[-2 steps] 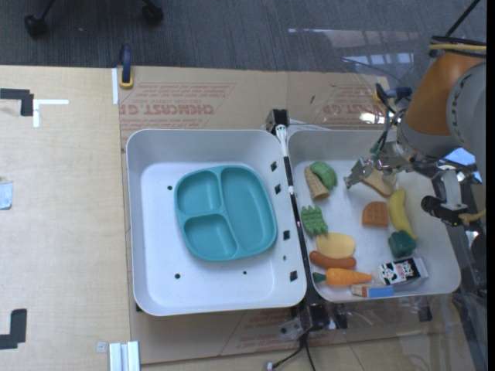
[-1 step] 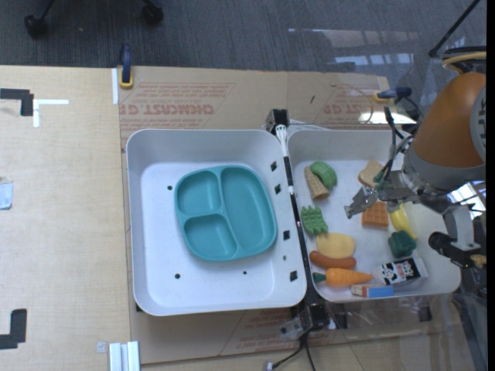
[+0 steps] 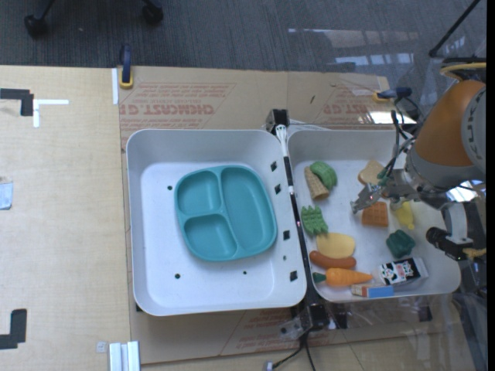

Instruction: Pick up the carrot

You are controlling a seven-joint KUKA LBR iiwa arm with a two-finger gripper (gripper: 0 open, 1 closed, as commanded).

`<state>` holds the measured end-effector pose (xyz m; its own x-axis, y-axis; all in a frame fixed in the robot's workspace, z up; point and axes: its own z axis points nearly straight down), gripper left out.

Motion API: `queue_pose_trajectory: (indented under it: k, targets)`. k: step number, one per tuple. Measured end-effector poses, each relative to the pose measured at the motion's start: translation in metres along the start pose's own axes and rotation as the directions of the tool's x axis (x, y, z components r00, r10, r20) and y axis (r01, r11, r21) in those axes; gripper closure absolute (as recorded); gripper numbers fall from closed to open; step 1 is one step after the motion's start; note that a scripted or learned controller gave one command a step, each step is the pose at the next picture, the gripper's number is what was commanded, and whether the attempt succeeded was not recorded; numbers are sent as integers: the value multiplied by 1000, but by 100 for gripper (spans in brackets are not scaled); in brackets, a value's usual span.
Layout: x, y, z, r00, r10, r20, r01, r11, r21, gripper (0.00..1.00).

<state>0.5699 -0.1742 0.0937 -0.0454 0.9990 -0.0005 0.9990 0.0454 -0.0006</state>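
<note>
Plainly, the carrot (image 3: pixel 346 277) lies flat near the lower edge of the right bin (image 3: pixel 433 288), touching a sausage (image 3: pixel 331 260), well apart from the tool (image 3: pixel 370 199) hovering above an orange block (image 3: pixel 376 216) (its grip state I cannot tell). Left bin (image 3: pixel 147 230) holds a teal divided plate (image 3: pixel 225 212).

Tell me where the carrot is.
The carrot lies near the front edge of the right bin, just below the red sausage and the yellow piece, left of the small milk carton.

Orange carrot (image 3: pixel 348 277), teal plate (image 3: pixel 226 212), white bins (image 3: pixel 147 230), black-and-white carton (image 3: pixel 401 271).
</note>
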Motion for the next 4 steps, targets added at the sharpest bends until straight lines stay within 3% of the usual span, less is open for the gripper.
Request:
queue_pose_trajectory:
  k: [1,2,3,4]
  targets:
    - [-9,44,1,992,126,-11,-126,992,1,0]
    - [-4,85,-83,995,101,3,-101,995,-4,0]
    - [62,44,-67,997,79,1,-79,997,2,0]
    - [139,-54,-97,999,33,0,-33,999,3,0]
